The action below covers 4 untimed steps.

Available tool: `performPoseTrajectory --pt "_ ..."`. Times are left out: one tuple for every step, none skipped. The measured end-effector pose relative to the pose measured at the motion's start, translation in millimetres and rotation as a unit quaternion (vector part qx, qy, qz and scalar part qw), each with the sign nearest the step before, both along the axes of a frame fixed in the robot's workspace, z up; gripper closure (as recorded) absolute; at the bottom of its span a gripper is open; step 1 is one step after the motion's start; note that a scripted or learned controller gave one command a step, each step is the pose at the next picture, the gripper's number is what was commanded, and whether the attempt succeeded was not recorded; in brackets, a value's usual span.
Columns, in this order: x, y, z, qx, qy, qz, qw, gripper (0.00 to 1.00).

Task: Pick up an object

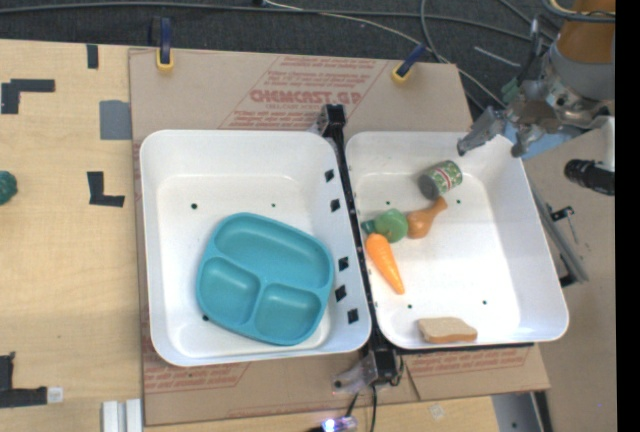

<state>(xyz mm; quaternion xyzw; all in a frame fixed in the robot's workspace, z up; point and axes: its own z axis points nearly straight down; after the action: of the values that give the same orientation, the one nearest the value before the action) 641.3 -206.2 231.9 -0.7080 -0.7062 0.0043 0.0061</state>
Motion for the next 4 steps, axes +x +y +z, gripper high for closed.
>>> performPoseTrajectory --pt "2.7 0.7 9.1 -0.0015 -0.007 0.002 1.0 0.0" --pt "-7.0 0.9 -48.0 -0.0016 -0.005 0.002 1.0 0.0" --pt "0.3 -4.1 -99.4 -0.0017 -0.005 0.002 1.0 0.0" --pt "1.4 -2.9 -148.4 -0.0027 -0.009 0.003 1.0 0.0"
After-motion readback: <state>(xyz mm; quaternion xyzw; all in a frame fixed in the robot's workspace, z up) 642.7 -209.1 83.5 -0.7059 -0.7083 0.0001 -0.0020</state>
